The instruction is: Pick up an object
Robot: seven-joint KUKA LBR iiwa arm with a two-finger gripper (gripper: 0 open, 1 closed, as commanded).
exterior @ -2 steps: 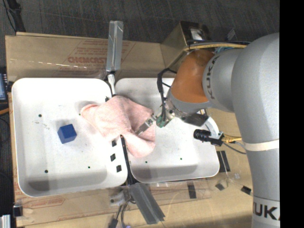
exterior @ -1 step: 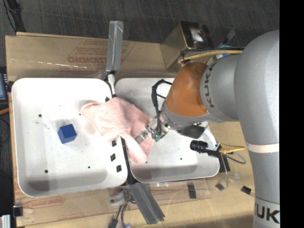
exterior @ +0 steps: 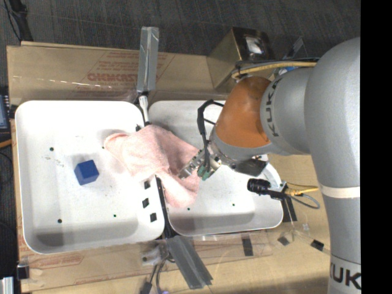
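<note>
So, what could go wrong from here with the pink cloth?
1. The pink cloth lies draped over the divider between the left bin and the right bin, so lifting it may drag it across the rim.
2. The gripper is at the cloth's edge, so a grasp may catch only a thin fold and slip.

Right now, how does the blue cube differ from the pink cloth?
The blue cube is small, rigid and blocky; the pink cloth is far larger, soft and crumpled. The cube sits wholly inside the left bin; the cloth drapes across the divide into the right bin. The cube lies far from the gripper; the cloth lies at it.
</note>
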